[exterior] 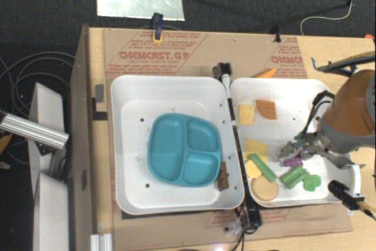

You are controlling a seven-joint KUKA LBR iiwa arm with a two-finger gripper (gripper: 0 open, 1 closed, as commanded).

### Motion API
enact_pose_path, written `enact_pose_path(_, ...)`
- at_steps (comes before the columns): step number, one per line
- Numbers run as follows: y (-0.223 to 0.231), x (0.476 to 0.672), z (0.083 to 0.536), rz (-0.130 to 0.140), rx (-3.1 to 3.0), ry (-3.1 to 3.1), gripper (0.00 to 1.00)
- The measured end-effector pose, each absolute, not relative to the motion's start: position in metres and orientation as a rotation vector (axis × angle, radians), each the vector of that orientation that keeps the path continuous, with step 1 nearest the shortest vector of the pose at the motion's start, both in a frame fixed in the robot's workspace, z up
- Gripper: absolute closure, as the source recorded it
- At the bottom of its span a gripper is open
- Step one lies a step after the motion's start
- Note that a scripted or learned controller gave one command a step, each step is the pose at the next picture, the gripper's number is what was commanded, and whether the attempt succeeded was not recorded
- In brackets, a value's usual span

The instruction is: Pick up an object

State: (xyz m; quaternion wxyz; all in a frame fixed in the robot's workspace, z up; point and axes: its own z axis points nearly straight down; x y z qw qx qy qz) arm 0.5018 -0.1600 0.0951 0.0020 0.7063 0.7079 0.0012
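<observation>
Purple toy sits right at your gripper tips in the right bin, green pieces just below it; can't tell your grip state.

Bright, even light (slightly soft focus).

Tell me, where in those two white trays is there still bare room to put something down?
In the right bin, the far strip beyond the orange piece and yellow square is bare. In the left bin, bare floor rings the blue plate. The right bin's near half is crowded: green pieces, purple piece, round piece, gripper.
</observation>
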Motion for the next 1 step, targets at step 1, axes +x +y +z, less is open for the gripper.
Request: enact_pose_path(1,-0.1133,0.5212,0.1982,0.015,2.203,2.226,1.00)
